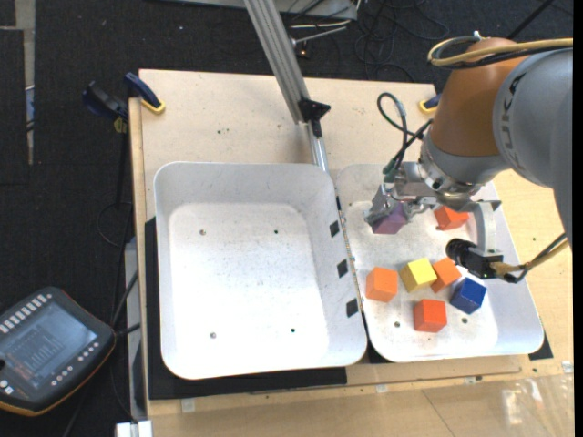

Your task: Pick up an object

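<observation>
Bench (237, 107) bearing two shallow white bins side by side. The left bin (182, 189) lies bare of blocks; the right bin (510, 330) holds all the loose pieces. The grey arm (496, 107), with its orange band, reaches in from the right and hangs over the far part of the right bin. Its gripper (392, 209) points down and left, with a purple block (391, 220) seen between the fingers, which appear closed on it at the bin's far left corner. Whether the block is clear of the bin floor cannot be told from this slant. Loose in the near half of the same bin: an orange block (383, 283), a yellow block (420, 273), a second small orange block (446, 271), a blue block (468, 295) and a red-orange block (430, 315); another orange block (451, 217) sits just right of the gripper. Judged progress: grasp apparently made; a clean lift is left to confirm.
</observation>
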{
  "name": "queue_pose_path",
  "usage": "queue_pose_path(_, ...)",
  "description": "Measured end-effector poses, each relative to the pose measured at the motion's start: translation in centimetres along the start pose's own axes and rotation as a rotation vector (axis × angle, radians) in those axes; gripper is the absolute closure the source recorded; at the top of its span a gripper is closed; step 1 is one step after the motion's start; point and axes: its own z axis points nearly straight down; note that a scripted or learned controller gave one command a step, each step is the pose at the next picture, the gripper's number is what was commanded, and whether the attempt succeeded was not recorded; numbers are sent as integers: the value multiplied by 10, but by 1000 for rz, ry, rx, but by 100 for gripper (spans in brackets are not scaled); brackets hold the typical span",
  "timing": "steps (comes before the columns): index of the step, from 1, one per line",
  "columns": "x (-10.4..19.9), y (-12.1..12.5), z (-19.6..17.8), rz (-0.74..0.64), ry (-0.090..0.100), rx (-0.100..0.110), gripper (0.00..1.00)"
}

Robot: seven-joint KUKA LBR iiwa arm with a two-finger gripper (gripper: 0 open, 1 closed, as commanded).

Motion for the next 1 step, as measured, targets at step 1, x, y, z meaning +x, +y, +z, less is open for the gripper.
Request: queue_pose_path(1,43,-16,2,0,0,0,100)
